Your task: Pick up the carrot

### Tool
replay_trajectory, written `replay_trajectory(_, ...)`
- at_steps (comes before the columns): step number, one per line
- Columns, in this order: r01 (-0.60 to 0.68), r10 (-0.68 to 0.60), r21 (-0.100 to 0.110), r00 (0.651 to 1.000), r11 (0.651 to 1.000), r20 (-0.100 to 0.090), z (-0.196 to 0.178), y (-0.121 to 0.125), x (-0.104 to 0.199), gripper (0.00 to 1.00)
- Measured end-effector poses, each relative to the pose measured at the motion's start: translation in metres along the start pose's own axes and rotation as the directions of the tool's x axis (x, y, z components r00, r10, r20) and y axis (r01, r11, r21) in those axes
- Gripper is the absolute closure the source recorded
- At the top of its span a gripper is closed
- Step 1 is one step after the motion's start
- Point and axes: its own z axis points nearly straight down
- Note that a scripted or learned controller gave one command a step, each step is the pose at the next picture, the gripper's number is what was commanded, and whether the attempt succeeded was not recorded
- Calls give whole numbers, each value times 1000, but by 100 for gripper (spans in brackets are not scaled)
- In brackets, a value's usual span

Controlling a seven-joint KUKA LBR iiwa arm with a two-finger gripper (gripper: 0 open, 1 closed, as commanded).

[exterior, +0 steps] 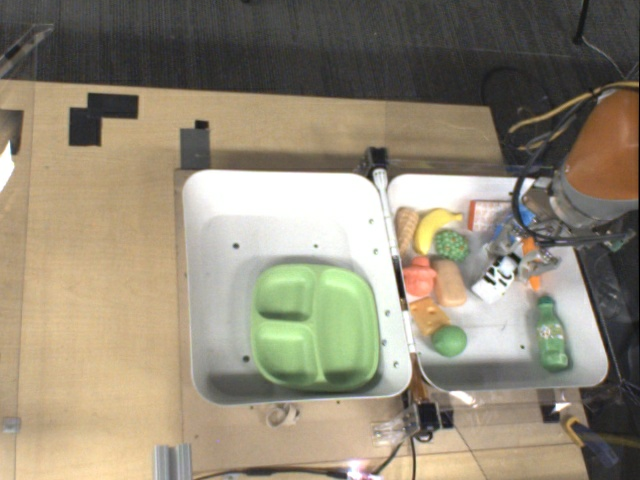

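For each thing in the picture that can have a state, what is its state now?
Gripper: low over the right bin, fingers hard to make out.
Green bottle: lying in the right bin, cap on.
Green tray: lying flat in the left bin, compartments bare.
Banana: unpeeled, in the right bin.
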Motion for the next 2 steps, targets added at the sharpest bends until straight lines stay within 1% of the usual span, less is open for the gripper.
replay_trajectory(1, 1, -1, 8, 1000, 1000, 9, -13, -2, -4, 100)
replay_trajectory(2, 1, -1, 8, 1000, 1000, 9, -13, -2, -4, 0)
